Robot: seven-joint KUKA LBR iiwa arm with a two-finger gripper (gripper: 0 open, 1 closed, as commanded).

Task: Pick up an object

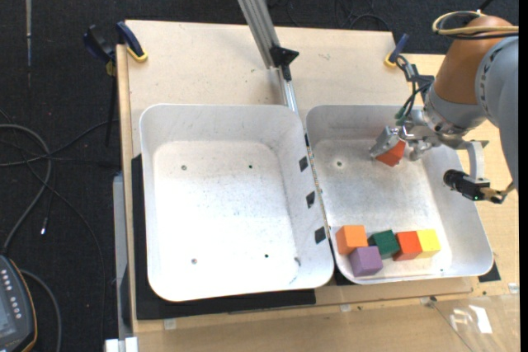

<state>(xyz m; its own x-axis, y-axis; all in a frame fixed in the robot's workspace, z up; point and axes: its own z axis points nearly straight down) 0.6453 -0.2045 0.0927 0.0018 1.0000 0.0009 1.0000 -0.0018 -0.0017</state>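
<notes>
My gripper [394, 146] hangs over the back part of the right bin [462, 220], reaching in from the right. A small orange-red block [392, 152] sits between its grey fingers, lifted a little above the bin floor. Along the front of that bin lies a cluster of blocks: an orange one [352, 237], a green one [384, 242], a red-orange one [408, 244], a yellow one [428, 241] and a purple one [365, 260].
The left bin [165, 177] lies beside the right one, their rims meeting in the middle. A slanted metal pole [252, 0] crosses the bench from the back. Clamps sit at the bench's back corners [132, 45].
</notes>
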